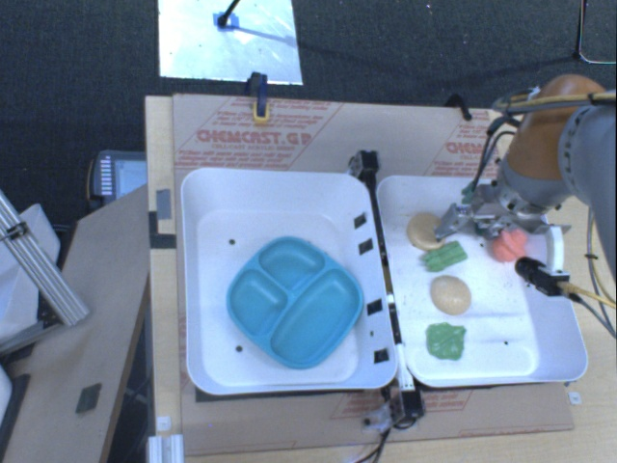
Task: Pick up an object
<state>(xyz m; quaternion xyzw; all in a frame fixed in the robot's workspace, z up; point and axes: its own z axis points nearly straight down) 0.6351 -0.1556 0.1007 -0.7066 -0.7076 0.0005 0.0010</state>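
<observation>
My gripper [455, 224] hangs low over the back of the right bin [559, 355], reaching in from the right. Just left of it lies a tan round piece [421, 231], and a green oblong piece [444, 256] lies directly below it. To the gripper's right sits a pink-red piece [508, 246], partly covered by the wrist. Nearer the front rest a beige oval piece [450, 294] and a green leafy piece [445, 340]. I see nothing held.
The left bin [207, 258] holds a blue divided plate [293, 300]. A black hinge strip [374, 249] runs between the bins. Both bins rest on a cardboard sheet [289, 133], with a grey bench part [58, 287] at the left.
</observation>
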